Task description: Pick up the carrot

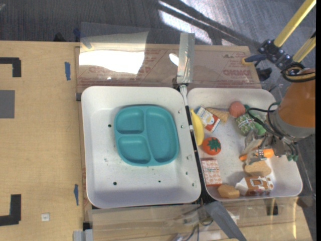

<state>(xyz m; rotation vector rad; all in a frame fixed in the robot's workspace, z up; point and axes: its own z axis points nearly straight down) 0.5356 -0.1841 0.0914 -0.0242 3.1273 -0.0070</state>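
A: Where is the carrot (pixel 261 153)?

B: In the right bin (pixel 293 185), near its right side, lying roughly level just beside the tool (pixel 257 147), with a bread slice (pixel 257 168) just below.

A: Is the tool pinching it?

B: I cannot tell; the arm (pixel 298 107) hides that area.

A: How should it handle?

B: Likely a light, stiff, smooth plastic toy, so it may slip. I'd grip across its thicker middle, not the tapering tip.
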